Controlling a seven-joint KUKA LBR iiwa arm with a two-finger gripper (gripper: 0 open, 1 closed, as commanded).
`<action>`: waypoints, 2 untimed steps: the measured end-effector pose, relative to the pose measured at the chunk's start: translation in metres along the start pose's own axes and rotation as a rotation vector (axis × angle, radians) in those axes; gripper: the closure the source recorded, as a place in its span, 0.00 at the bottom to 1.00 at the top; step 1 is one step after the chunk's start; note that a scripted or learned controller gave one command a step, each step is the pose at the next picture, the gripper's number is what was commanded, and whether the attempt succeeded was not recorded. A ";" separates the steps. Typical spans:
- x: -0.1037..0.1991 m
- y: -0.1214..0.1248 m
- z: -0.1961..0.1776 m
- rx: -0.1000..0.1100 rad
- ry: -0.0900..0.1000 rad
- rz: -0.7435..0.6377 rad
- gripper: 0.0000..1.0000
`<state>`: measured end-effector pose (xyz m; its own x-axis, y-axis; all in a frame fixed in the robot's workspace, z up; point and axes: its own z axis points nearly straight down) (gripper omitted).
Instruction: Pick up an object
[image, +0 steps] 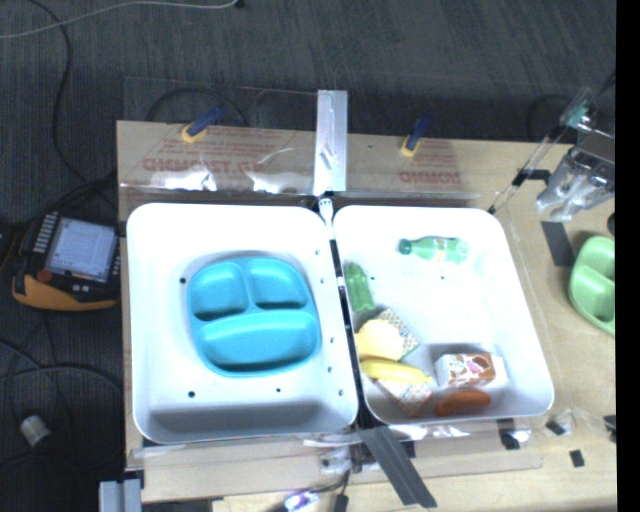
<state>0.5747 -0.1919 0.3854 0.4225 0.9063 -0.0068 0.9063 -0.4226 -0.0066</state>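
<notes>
Hovering off-bin, hand (575, 190) touches no object.

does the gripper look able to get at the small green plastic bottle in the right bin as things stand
Probably yes. The small green plastic bottle lies alone on bare floor near the right white bin's far wall, apart from the pile of items at the near end. The gripper sits beyond the bin's far right corner, with nothing between.

Glossy plastic bins (505, 300) — matt carpet (90, 60)
</notes>
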 end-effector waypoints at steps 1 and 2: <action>-0.016 0.005 0.010 0.003 0.002 0.110 1.00; -0.029 -0.015 -0.036 0.001 0.001 0.259 1.00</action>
<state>0.5490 -0.2118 0.4221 0.6406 0.7678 -0.0077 0.7678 -0.6406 -0.0057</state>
